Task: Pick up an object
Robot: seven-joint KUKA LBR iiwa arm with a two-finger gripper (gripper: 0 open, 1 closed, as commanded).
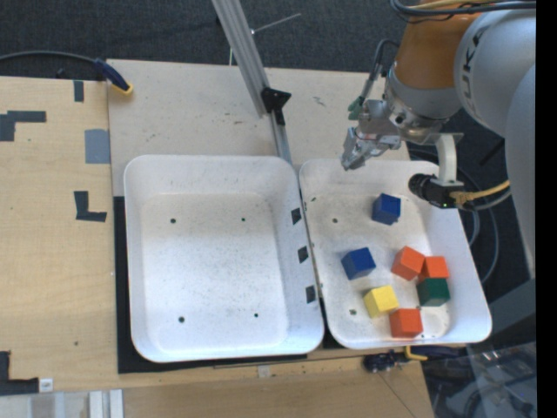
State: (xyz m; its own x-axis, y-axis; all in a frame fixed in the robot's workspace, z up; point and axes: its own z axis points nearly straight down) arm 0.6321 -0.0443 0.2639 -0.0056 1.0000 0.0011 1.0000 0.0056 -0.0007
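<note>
Below the end effector (355,158) lies a blue cube (386,208).

A pale wooden bench (52,259) fills the left and middle of the scene, marked with several grey tape patches (97,145) and dark tape pieces near its left edge. Beyond its far edge lies dark grey carpeted floor (130,11), with a black cable (43,57) curving onto the bench. A slanted metal post (248,50) rises from the bench's middle.
</note>
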